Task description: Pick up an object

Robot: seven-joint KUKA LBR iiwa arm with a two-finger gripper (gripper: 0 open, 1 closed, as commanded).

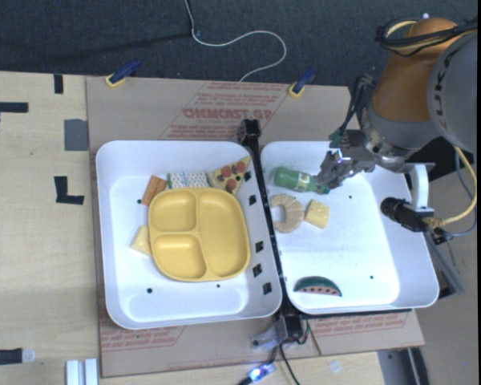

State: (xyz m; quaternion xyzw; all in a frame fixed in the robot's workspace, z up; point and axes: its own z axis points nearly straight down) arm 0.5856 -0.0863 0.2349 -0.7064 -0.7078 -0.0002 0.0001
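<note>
In the right bin (401,275) a green bottle-shaped toy (293,180) lies at the back left, beside a tan ring-shaped piece (287,212) and a pale yellow cheese-like block (317,213). A watermelon slice (317,287) rests near the front wall. My gripper (329,179) hangs low at the right end of the green toy, its dark fingers touching or just above that end. The grey arm with its orange band (413,70) comes in from the upper right.
The left bin (116,215) holds a yellow divided plate (199,233), with an orange piece (153,188), a pizza slice (231,173) and other small toys behind it. A black divider (260,215) runs between the bins. A white cable (224,38) lies on the dark floor behind.
</note>
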